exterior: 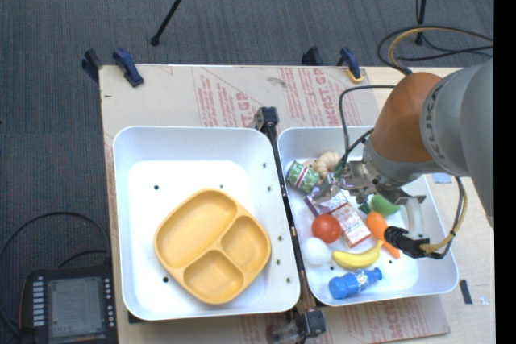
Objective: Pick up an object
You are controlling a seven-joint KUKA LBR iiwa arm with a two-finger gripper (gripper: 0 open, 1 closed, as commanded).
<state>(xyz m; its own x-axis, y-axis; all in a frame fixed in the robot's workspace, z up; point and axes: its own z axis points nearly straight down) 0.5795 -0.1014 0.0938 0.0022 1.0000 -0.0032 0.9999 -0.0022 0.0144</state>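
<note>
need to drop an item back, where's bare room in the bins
Left bin: bare white floor behind the yellow tray and along its left wall. Right bin: crowded with the can, tomato, banana and blue bottle.

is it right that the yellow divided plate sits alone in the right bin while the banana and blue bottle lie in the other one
Not quite: the camera view shows the yellow divided plate alone in the left bin, not the right. The banana and blue bottle do lie in the other one, the right bin, among the other small items.
</note>
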